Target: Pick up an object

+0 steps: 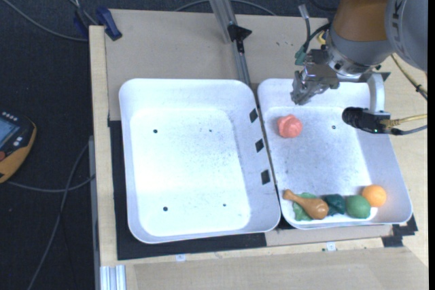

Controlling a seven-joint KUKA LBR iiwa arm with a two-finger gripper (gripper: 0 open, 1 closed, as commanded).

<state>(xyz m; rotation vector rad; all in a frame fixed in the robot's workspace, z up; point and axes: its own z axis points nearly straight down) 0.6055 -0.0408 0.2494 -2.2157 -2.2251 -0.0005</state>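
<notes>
Two white bins (pixel 183 95), gripper (pixel 304 93) above right bin's far edge, jaw state impossible to tell, pink lump (pixel 289 126) just below, apart.

The pale tan worktop (pixel 170 44) bears two shallow white bins side by side on a black mat (pixel 122 241) that shows along its near and left edges. The left bin (pixel 136 95) sits near the worktop's left edge, the right bin (pixel 401 204) toward its right edge, their inner rims touching
</notes>
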